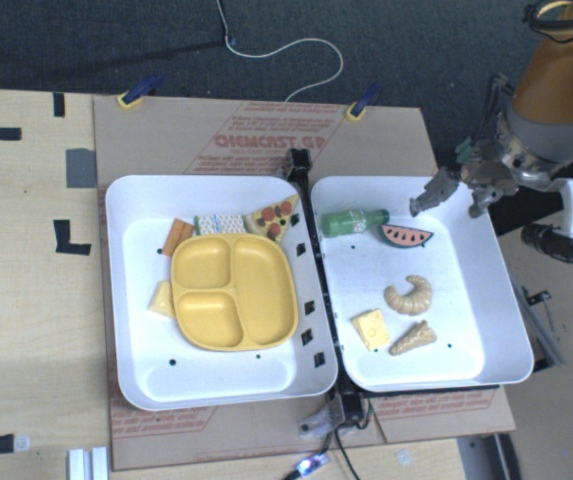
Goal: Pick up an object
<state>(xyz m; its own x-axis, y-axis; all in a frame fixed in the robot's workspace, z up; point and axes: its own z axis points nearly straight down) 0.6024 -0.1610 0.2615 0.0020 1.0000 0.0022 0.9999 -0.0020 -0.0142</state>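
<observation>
Looking down from the camera above the bench, two shallow white bins sit side by side on a sheet of brown cardboard, and the grey arm (551, 88) with its orange band comes in from the right, over the far right corner of the right bin (486, 298). Its gripper (456, 196) hangs above that bin's upper right part, with the two dark fingers spread apart and nothing between them. Just to the left of it lies a watermelon slice (407, 235), red with a green rind, and further left, against the wall between the bins, a green bottle (354, 222) lies on its side. Lower in the same bin a pale croissant (410, 294) rests near the middle, with a yellow cheese block (371, 329) and a tan cone-shaped piece (413, 339) just beside each other below it. None of these touches the gripper. The left bin (131, 268) holds a large yellow divided plate (234, 290) that covers most of its floor. Small food pieces poke out round the plate's edge: an orange stick (177, 236) at the upper left, a pizza slice (276, 215) at the upper right, and a pale yellow wedge (161, 298) at the left. Beyond the cardboard a white cable (286, 48) loops across the dark floor.
</observation>
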